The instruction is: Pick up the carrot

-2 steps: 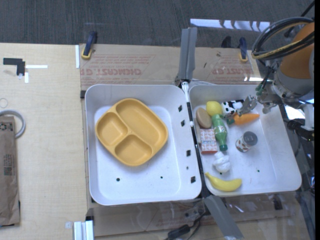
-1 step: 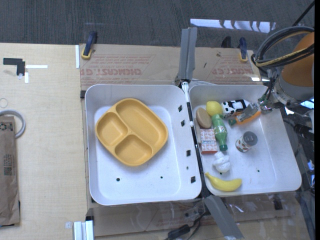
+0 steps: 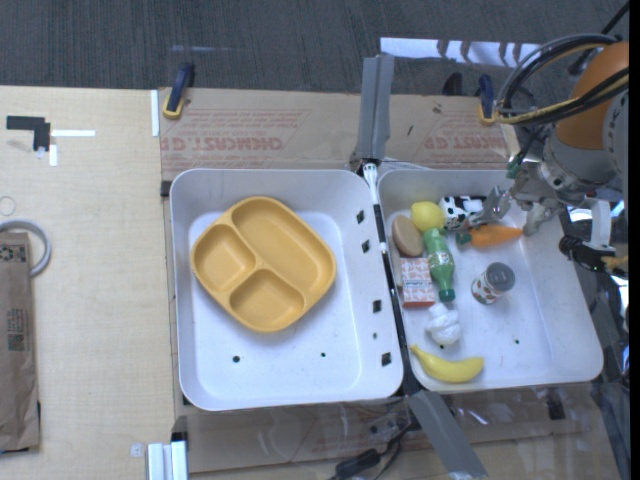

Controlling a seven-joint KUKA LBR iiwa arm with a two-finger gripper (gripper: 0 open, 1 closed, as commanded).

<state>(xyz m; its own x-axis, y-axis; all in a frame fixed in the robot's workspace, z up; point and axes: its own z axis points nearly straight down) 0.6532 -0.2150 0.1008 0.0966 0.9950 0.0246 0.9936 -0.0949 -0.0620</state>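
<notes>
Hand poised at the carrot's one-o'clock edge — finger state indiscernible — ready for a descent onto it.

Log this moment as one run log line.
task: pick up carrot | pincer above right bin, at carrot | carrot lying in bin beside cow toy | yellow tray in left bin

The carrot is orange. The plate is yellow, and so are the banana and the lemon. The bottle is green. The toy cow has black and white patches. Both bins are white. The desk is pale wood. The arm is grey with an orange band.
</notes>
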